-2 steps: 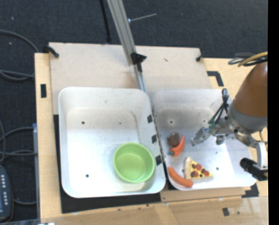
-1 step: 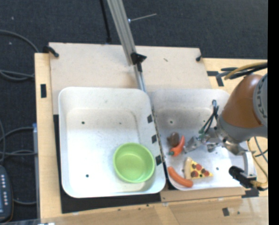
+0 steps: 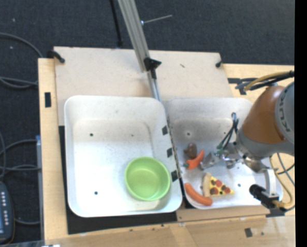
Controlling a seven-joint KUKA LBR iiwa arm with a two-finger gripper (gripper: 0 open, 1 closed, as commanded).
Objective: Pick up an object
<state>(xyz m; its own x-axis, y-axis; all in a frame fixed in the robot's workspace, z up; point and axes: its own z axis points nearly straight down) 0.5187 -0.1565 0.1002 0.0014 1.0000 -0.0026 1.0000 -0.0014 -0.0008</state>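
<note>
The end effector (image 3: pixel 215 157) is lowered into the right bin (image 3: pixel 205 112) just beside a carrot (image 3: pixel 194 161), its grip state not discernible, while a pizza slice (image 3: pixel 215 186) and sausage (image 3: pixel 197 194) are seen nearby.

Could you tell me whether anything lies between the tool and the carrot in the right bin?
Nothing visible does. The tool sits low in the right bin, just right of the carrot. A small brown piece lies above the carrot, off that line.
</note>
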